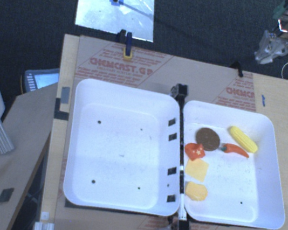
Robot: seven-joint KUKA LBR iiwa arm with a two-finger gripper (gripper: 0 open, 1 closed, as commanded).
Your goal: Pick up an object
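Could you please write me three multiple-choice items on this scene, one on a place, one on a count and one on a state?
1. Where do the toy foods lie?
A. left bin
B. right bin
C. on the bench board

2. How many items lie in that bin?
A. three
B. six
C. nine

3. Where is the tool?
A. down in the left bin
B. touching the corn cob
C. raised beyond the bins' far right corner

Answers:
1 B: the corn cob, brown disc and the rest lie in the right bin, none in the left bin.
2 B: corn, disc, chili pepper, tomato slice, cheese slice, yellow-orange piece.
3 C: the tool hangs at the view's top right, off the bins.
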